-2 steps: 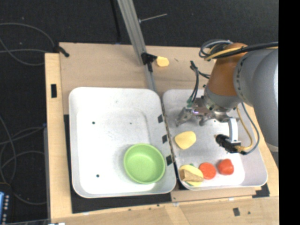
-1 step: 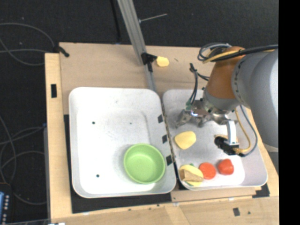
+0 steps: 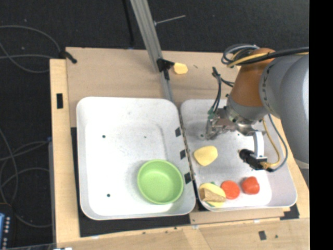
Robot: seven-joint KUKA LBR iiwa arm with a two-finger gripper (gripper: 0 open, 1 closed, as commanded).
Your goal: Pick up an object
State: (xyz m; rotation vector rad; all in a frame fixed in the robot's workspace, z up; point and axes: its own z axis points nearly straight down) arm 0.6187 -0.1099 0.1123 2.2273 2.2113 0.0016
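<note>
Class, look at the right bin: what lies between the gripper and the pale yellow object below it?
In the camera view, nothing: only bare white bin floor separates the gripper from the pale yellow object.

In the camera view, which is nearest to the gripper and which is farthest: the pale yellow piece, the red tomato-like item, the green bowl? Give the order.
Measured from the gripper:
1. The pale yellow piece, just below it in the right bin.
2. The red tomato-like item, near the right bin's lower right corner.
3. The green bowl, across the divide in the left bin.
</note>
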